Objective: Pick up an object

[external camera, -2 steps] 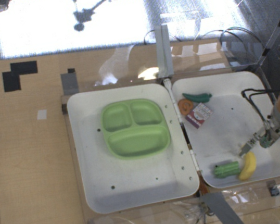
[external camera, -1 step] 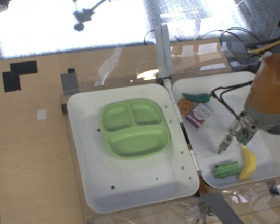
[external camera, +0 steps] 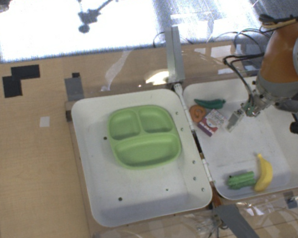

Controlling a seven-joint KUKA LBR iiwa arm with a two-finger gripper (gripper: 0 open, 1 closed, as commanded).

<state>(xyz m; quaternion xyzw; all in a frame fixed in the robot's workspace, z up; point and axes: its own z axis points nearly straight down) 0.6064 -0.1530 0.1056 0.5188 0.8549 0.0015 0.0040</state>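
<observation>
Grey and orange, the arm reaches in from the right, and its gripper [external camera: 237, 118] hangs over the upper middle of the right bin [external camera: 287, 138]. Nothing lies between the fingers; whether they stand wide or narrow cannot be told at this size.

Nearest to it is a small packet [external camera: 212, 122], just to its left, close to the bin's left wall. An orange round piece [external camera: 196, 113] touches or nearly touches the packet, and a dark green pepper [external camera: 211, 103] lies just above both. The packet looks tilted, its long axis running from upper right to lower left, though its outline is too small to be sure.

Along the bin's lower edge a banana [external camera: 263, 172] lies with its long axis near upright in the view, stem end up, curving toward the left. A green cylinder [external camera: 241, 180] lies beside it, long axis left to right, touching or almost touching it.

The step in hand seems to be choosing and approaching. To do it well, the gripper should likely close across an object's short side. The crowded trio by the wall risks a double catch; the banana offers clearer room on its right. A green plate [external camera: 143, 136] sits in the left bin [external camera: 98, 168].
</observation>
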